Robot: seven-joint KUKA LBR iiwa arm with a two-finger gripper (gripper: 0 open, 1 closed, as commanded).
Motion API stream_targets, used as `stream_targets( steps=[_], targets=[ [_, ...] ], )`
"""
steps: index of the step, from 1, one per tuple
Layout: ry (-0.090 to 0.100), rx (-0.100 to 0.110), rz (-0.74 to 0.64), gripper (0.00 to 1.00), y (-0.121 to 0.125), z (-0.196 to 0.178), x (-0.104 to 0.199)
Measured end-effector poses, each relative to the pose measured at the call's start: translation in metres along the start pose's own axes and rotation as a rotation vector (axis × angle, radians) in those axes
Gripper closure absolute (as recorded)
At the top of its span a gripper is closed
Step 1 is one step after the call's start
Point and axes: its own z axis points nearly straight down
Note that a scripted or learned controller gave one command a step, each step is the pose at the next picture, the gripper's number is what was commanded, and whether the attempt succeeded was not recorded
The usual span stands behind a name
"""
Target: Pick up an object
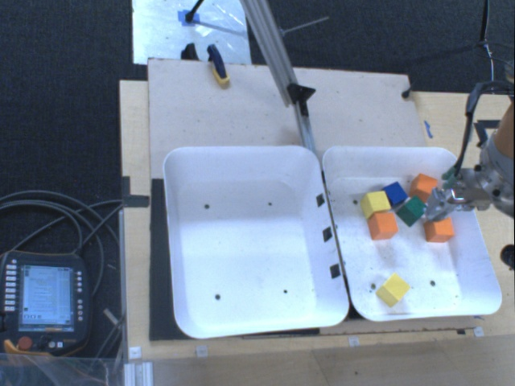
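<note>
Several small blocks lie in the right bin [475, 288]. A yellow block [375, 204], a blue block [394, 193], a green block [412, 211] and an orange block [383, 225] cluster near the bin's middle. Another orange block [424, 186] sits at the back, a third orange block [439, 230] lies to the right, and a second yellow block [393, 289] rests alone near the front. My gripper [441, 204] reaches in from the right and hangs low just right of the green block, between the two right-hand orange blocks. Its tip is too small and blurred to read.
The left bin [181, 296] stands beside the right one, their rims meeting at the middle. A slanted metal pole [269, 39] crosses the back of the bench. A teach pendant [40, 300] with cables lies at the far left.
</note>
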Motion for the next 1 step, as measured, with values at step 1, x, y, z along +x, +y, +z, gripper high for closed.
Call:
stream_targets(
  steps=[1],
  targets=[
    [0.004, 0.004, -0.006, 1.0, 0.0019, 0.0162, 0.0557]
  ],
)
